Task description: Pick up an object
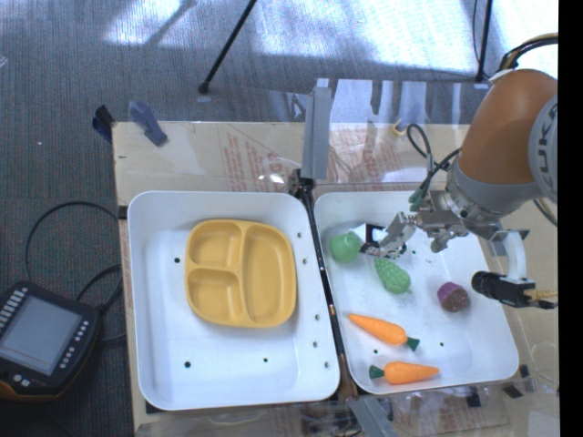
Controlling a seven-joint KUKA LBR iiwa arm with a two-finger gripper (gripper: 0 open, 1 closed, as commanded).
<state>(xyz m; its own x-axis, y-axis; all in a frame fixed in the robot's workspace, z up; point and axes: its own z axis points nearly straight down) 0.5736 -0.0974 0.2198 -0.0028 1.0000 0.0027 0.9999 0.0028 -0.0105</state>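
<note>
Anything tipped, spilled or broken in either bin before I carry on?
Nothing stands out. The yellow tray lies flat in the left bin. In the right bin two carrots, two green pieces and a purple one lie loose and whole. The gripper hangs above the green pieces.

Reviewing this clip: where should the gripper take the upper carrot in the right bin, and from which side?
Grip the upper carrot across its thick orange middle, coming straight down. It lies flat and slanted, apart from the lower carrot, so the fingers should probably close across its narrow width.
</note>
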